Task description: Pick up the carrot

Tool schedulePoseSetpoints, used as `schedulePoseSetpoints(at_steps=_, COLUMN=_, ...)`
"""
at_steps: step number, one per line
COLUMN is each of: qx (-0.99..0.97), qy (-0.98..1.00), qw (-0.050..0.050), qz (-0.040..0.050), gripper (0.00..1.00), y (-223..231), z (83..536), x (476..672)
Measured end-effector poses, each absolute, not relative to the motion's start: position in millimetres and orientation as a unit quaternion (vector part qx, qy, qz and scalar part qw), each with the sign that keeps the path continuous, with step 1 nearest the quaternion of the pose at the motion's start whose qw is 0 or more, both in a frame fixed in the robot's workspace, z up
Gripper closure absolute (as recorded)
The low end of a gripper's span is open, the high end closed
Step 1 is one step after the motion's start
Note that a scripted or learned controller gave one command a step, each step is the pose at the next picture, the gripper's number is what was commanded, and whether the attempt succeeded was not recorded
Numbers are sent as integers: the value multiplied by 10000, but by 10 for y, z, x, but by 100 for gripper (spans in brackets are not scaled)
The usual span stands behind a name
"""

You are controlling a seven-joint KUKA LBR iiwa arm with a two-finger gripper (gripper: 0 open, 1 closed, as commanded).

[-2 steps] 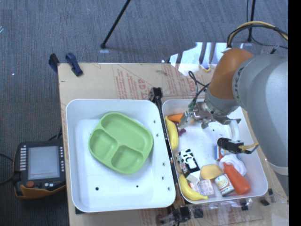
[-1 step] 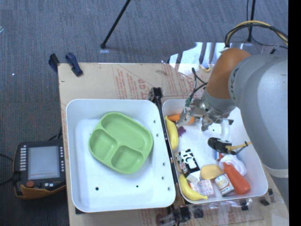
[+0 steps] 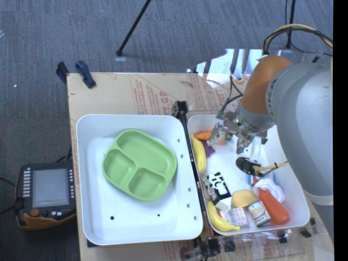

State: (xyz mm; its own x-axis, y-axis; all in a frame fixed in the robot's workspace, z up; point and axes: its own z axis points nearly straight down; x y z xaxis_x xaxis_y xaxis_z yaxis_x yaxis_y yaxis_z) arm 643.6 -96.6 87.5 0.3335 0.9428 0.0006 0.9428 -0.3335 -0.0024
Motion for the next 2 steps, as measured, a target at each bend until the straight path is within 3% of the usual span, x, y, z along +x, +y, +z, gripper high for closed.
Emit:
schedulePoseSetpoints(at_steps=1, qx=-9212, qy=-3889, qw=35, qz=65, gripper=0, y=-1625, z=843, x=6405)
schedulePoseSetpoints(at_steps=2, qx=-9194, qy=-3933, qw=33, qz=66, gripper=100, y=-1589, z=940, x=6421)
